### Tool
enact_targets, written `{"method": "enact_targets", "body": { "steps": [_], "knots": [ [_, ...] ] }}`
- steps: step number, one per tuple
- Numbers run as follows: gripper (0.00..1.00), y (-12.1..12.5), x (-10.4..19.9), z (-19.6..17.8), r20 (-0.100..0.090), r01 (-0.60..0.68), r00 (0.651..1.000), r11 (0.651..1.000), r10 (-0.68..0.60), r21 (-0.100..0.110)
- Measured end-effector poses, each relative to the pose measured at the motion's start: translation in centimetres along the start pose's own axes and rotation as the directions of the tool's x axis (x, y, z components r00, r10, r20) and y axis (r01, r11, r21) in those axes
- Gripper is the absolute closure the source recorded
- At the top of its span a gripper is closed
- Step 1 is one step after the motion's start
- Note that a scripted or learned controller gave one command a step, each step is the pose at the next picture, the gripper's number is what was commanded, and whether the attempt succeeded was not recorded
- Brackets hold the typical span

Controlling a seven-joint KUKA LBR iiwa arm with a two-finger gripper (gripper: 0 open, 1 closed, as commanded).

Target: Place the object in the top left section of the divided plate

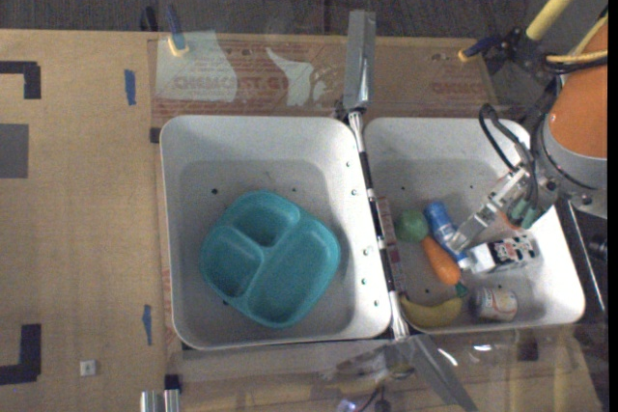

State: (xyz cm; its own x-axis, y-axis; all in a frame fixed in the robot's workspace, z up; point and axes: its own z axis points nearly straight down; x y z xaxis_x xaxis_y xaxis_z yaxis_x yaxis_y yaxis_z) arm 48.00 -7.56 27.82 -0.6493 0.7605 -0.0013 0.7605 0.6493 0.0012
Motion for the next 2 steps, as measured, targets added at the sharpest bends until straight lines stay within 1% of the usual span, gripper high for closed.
{"method": "enact_targets", "body": {
  "steps": [1, 2],
  "knots": [
    [0.0, 1.0, 1.0, -5.5, 0.003, 0.109, 0.994, 0.994, -0.109, -0.002],
    [0.0, 8.7, 1.8, -15.8, 0.002, -0.061, 0.998, 0.998, 0.061, -0.002]
  ]
}}
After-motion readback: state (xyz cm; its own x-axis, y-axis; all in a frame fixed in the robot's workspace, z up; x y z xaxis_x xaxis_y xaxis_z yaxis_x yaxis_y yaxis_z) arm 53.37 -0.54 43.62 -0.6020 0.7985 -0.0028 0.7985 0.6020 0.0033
